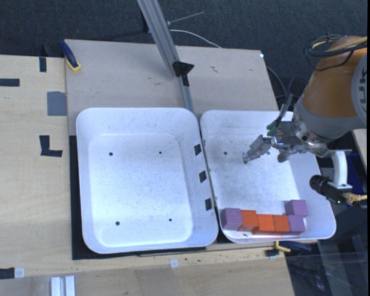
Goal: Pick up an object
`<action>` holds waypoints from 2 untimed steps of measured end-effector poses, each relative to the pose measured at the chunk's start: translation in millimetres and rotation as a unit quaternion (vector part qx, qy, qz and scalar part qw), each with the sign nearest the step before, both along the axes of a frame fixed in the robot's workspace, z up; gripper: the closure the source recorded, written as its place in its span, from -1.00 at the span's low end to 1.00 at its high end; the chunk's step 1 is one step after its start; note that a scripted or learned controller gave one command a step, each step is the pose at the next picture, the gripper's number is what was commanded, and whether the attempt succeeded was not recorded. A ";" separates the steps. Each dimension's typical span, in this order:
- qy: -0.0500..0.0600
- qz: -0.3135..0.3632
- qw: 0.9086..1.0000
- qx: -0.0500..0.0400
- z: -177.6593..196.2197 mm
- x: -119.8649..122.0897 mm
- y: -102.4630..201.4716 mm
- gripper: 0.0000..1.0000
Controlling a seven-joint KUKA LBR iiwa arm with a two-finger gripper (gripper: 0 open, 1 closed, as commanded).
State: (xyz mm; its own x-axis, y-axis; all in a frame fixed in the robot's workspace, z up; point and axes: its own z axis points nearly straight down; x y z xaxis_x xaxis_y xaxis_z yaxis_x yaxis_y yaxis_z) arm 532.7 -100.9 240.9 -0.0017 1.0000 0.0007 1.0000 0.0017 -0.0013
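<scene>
A row of blocks lies along the near edge of the right bin [246, 125]: a purple block [232, 217] at the left, orange blocks [265, 222] in the middle, and purple blocks [296, 214] stacked at the right end. My gripper [264, 158] hangs over the middle of the right bin, well behind the blocks and apart from them. Its fingers [253, 152] are spread open with nothing between them. The grey arm with its orange band [333, 91] comes in from the right.
The left bin [86, 165] sits beside the right one, their rims meeting in the middle. A slanted metal pole [163, 36] rises behind the bins. A black fitting [325, 188] sticks out near the right bin's right rim.
</scene>
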 end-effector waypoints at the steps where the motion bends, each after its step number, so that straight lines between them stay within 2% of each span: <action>1: -0.001 0.000 1.000 0.000 22.6 -12.2 6.0 -1.00; 2: -0.001 0.002 1.000 0.000 33.7 20.5 41.4 -1.00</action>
